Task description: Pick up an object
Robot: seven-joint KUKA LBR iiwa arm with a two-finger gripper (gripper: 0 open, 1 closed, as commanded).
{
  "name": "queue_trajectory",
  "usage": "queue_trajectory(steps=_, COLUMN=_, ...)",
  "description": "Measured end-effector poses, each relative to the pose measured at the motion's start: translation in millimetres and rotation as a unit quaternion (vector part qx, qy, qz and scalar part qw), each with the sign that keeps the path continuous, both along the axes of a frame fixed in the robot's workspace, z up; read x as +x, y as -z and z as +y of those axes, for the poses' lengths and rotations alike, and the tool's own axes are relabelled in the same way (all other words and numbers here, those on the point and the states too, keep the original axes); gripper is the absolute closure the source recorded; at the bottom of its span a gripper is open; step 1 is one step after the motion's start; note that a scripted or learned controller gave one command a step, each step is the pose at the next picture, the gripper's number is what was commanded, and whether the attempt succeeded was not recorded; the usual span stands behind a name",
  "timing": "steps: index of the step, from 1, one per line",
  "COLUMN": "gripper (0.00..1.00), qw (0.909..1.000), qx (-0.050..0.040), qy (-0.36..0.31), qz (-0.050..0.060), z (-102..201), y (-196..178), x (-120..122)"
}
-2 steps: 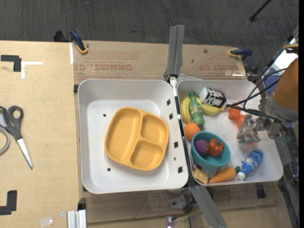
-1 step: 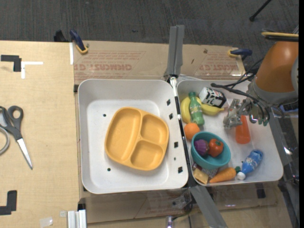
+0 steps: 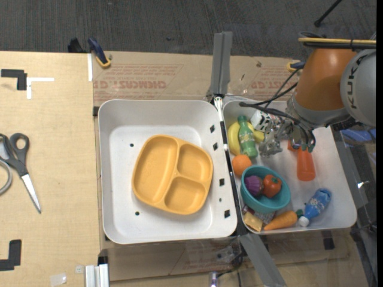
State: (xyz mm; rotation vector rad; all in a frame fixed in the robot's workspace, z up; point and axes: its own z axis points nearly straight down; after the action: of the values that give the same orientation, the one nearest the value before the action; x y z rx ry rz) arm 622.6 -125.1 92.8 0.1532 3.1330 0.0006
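Gripper [image 3: 278, 141] fingers unreadable, spread or clenched impossible to tell; nothing seen between them. Low in right bin [image 3: 330, 175], just beside bottle [image 3: 246, 136] and banana [image 3: 233, 139]. Nothing lifted yet: closing and raising probably all left. Tray [image 3: 173, 173] in left bin [image 3: 114, 160].

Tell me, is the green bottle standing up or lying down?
Lying down. The green bottle lies lengthwise on the right bin's floor, beside the banana.
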Motion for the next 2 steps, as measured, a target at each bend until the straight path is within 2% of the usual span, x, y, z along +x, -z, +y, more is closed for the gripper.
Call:
queue_trajectory(steps=1, gripper=1.00, qw=0.9987, qx=-0.0015, qy=-0.050, qz=-0.001, z=-97.9, y=-128.4, x=-5.3)
queue_trajectory(steps=2, gripper=1.00, qw=1.0000, qx=0.0003, qy=0.000, qz=0.002, z=-66.6, y=-7.2, x=-93.1)
